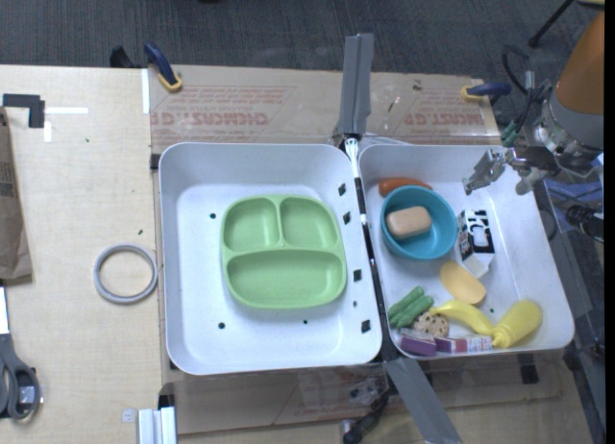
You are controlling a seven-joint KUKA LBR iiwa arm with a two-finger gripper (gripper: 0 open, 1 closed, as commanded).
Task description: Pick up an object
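- The grey arm with its orange band comes in from the right, and its two-finger gripper (492,171) hangs above the far right corner of the right-hand shallow white bin (553,269), with nothing between its fingers.
- How far apart the jaws stand I cannot tell; they are small and seen at a slant.
- The step in hand looks like the approach: no object has been picked up yet.
- Every candidate lies in the right bin: one round blue bowl (437,235) holding one tan bread-like piece (409,221), one orange-red item (404,185) just behind the bowl, one black-and-white printed packet (477,233) beside it, one pale yellow oval piece (462,284), one yellow squash-shaped toy (502,323), one green bean-pod toy (410,305), one small cookie (432,324) and one purple-and-white flat packet (447,343).
- The left-hand white bin (183,269) holds one light green divided plastic plate (283,251).
- The next move probably calls for choosing a target, the nearby printed packet being closest, centring over it and descending with the jaws clear of the bowl rim.
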